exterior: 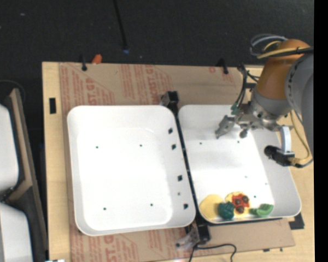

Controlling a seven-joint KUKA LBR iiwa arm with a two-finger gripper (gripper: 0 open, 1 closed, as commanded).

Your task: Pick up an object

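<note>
**Ana:** Gripper (232,126) first: it hangs over the far part of the right bin (273,192), with its two fingers splayed apart and nothing between them. That reads to me as spread ready for a grasp, not closed on anything.

**Ben:** And the things to pick?

**Ana:** All bunched in the near corner of that same bin, well apart from the gripper. A pale yellow disc (210,204) lies leftmost, a teal lump (226,210) touches its right edge, a red piece with dark spots (240,201) sits just beside that, and a green piece (263,209) lies furthest right, close to the bin's near wall.

**Ben:** Why would they sit there?

**Ana:** My guess is the floor slopes, or they slid that way; I can't tell which. Either way the crowding matters, because the fingers would have to come down around one without nudging its neighbours, and the near wall leaves little room.

**Ben:** Anything else about?

**Ana:** The left bin (76,162) has only small dark dots on its floor. Black clips (170,99) sit along the seam between the bins, and both rest on a cardboard sheet (131,83). Nothing blocks the way across the bin floor.
</note>
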